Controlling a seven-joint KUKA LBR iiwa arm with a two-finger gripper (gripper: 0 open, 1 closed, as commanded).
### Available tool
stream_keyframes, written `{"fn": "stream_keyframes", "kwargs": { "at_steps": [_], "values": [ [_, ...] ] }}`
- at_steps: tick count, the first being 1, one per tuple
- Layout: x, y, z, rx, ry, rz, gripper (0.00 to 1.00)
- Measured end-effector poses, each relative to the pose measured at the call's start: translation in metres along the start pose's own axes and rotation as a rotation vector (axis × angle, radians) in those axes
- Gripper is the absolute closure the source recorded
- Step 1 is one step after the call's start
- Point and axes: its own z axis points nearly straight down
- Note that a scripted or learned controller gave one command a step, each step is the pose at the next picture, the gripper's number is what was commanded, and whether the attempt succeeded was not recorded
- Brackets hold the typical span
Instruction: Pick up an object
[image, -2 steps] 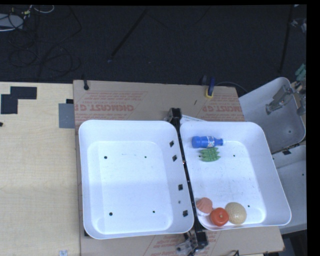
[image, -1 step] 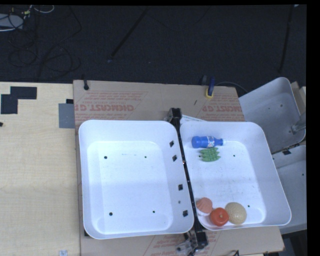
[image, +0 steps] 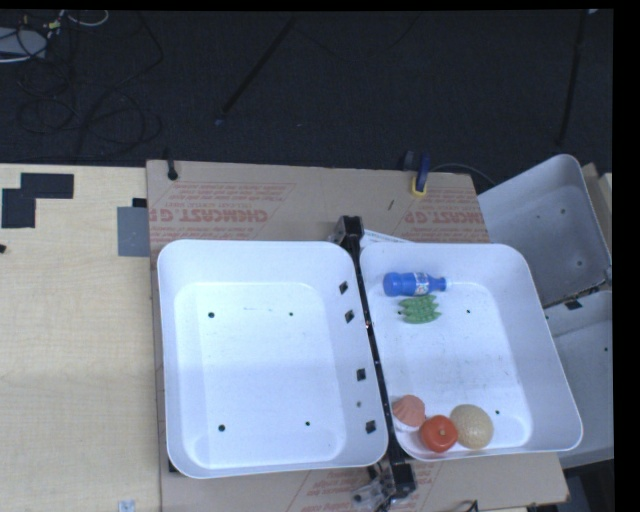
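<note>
So the two white bins sit side by side on a sheet of cardboard (image: 250, 205) with red print, which lies on the light wood bench (image: 70, 350). All the pickable stuff is in the right bin (image: 470, 360).

Toward the far side of it, a blue bottle (image: 414, 284) with a white label lies on its side, cap pointing right. Just in front of it there's a small green thing (image: 420, 310). It's leafy or bumpy looking, maybe a toy vegetable, too small for me to call.

Down in the near corner three round bits are bunched up: a pinkish shell-like piece (image: 408, 409) close to the divider, a red-orange ball (image: 438, 433) touching or almost touching it, and a tan ball (image: 472, 425) right against the red one. Everything rests on the bin floor.

The left bin (image: 165, 300) meets the right one along a row of black clips (image: 350, 316). A tilted white panel (image: 545, 225) stands off to the right of the bins.

As for the end effector, I can't tell from this shot whether it's apart or together.
</note>
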Motion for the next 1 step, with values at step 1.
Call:
{"fn": "stream_keyframes", "kwargs": {
  "at_steps": [1],
  "values": [
    [0.0009, 0.0012, -0.0088, -0.001, 0.0, -0.005, 0.0]
  ]
}}
